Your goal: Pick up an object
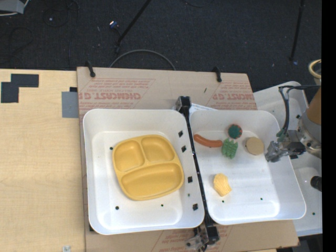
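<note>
The right bin [262, 206] holds several small items. An orange sausage-shaped piece [208, 140] lies near its left wall. Beside it are a green knobbly piece [229, 149], a teal and red ball [234, 131] and a tan round disc [255, 146]. A yellow lumpy piece [222, 185] lies nearer the front. My gripper [276, 152] hangs over the bin's right rim, just right of the tan disc, with nothing visibly held.
The left bin [100, 203] holds a yellow divided plate [148, 167]. A black divider [191, 161] runs between the bins. Cardboard [157, 91] lies behind them, and a wooden bench top [37, 167] extends to the left.
</note>
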`<state>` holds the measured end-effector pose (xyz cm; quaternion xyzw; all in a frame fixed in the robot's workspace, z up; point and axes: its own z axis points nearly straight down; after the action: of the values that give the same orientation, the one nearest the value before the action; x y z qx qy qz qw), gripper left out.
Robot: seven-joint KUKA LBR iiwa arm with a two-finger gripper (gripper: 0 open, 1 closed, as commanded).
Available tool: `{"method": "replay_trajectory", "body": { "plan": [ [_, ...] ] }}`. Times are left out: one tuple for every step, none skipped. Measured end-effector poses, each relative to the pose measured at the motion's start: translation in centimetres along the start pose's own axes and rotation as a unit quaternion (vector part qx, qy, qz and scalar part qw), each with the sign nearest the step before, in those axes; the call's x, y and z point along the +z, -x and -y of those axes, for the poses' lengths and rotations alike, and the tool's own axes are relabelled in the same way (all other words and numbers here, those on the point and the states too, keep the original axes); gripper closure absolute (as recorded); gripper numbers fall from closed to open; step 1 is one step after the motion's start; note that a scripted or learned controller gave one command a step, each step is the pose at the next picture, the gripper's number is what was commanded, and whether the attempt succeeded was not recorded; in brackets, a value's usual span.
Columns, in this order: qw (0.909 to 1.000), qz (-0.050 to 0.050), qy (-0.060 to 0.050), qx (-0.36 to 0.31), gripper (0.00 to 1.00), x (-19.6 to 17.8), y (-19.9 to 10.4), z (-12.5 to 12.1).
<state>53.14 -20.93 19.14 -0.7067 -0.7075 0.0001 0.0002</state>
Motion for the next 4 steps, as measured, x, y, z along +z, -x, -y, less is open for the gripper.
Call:
{"method": "replay_trajectory", "body": {
  "plan": [
    [1.0, 0.0, 0.0, 0.0, 1.0, -3.8, 0.0, 0.0],
    [1.0, 0.0, 0.0, -0.001, 1.0, -4.6, -4.6, -1.3],
    [1.0, -0.001, -0.001, -0.002, 1.0, -5.3, -10.1, -2.9],
    [1.0, -0.001, -0.002, -0.001, 1.0, -4.0, -15.6, -3.7]
  ]
}}
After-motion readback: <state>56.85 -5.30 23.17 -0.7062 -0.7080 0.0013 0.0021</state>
